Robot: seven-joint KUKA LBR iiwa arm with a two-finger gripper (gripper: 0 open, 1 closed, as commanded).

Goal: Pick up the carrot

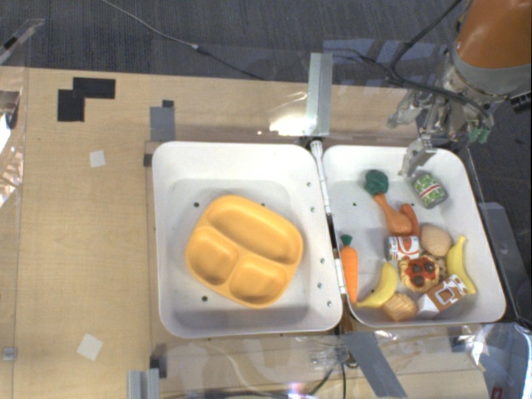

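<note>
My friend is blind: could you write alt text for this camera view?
A robot arm's end effector hovers over the far side of the right bin, which holds toy food including a carrot at its left wall. The left bin holds a yellow divided plate.

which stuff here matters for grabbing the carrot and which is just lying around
For the job: carrot, pincer.

Lying about: yellow divided plate, two bananas, chicken drumstick, green can, egg, pizza slice.

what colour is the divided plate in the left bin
Yellow-orange; the divided plate shows clearly in the camera view.
</note>
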